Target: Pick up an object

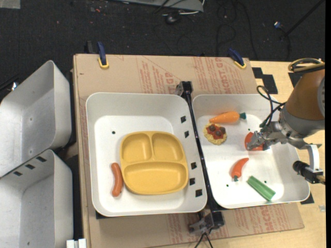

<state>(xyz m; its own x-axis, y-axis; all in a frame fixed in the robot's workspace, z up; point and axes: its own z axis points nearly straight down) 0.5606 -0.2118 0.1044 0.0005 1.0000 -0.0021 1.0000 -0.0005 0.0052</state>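
- Right at the front of the right bin (289, 192) there's a green stick-shaped piece (260, 187), lying at a slant near the front right corner.
- Just behind it and a bit left sits a red chili pepper (239, 168) with a dark stem end pointing toward the front — close to the green piece but not touching it.
- Over in the left bin (98, 154) a yellow divided plate (154, 163) takes up the middle: three compartments, one large at the front and two smaller ones behind.
- A sausage (117, 179) lies on the bin floor just beside the plate's left front edge, running front to back.
- Further back in the right bin the gripper (256, 142) is down low, reaching in from the right. There's a small red object (249, 139) right at its tip; it looks pressed up against it, but honestly I can't tell if the fingers are clamped on it or spread.
- Left of that, a little round tart with red berries on top (215, 133), sitting apart from the gripper.
- Just behind the tart is a carrot (225, 118) lying sideways — orange body, green tip toward the right.
- The grey arm with its orange band (305, 99) comes in over the right bin's far right side.
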